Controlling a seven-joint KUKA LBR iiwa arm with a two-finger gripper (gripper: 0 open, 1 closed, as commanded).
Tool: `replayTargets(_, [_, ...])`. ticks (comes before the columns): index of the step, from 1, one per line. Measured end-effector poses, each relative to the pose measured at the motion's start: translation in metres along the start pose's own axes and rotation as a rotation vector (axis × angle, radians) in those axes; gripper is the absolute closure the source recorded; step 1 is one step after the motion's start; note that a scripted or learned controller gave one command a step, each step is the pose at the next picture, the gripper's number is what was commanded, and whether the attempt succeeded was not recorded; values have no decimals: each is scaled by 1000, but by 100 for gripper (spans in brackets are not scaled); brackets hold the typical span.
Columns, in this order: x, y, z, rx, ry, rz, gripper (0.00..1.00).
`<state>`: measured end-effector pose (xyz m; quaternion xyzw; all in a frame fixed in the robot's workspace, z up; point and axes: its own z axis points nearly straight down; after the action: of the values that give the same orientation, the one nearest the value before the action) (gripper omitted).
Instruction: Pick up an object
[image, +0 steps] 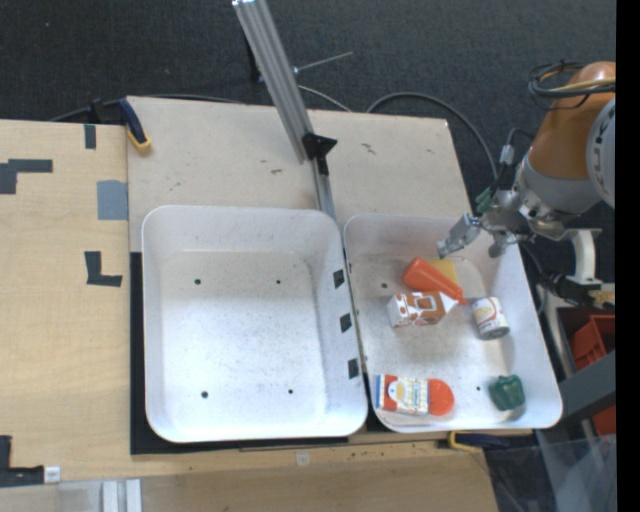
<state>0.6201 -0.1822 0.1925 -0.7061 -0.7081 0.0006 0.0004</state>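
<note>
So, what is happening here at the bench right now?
A grey robot arm reaches in from the right and hangs its gripper above the far part of the right bin. Its fingers hold nothing. In that bin lie an orange carrot-like piece, a small brown and white carton, a small can, a green pepper and a red and white pack. Nothing is picked up yet.
</note>
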Motion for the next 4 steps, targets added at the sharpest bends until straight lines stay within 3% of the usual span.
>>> replayTargets(1, [0, 0, 0, 0, 0, 0, 0])
replayTargets(2, [-8, -7, 54, 5, 0, 2, 0])
replayTargets(3, [-9, -1, 77, -21, -5, 0, 0])
replayTargets(4, [-7, -1, 70, -19, -2, 0, 100])
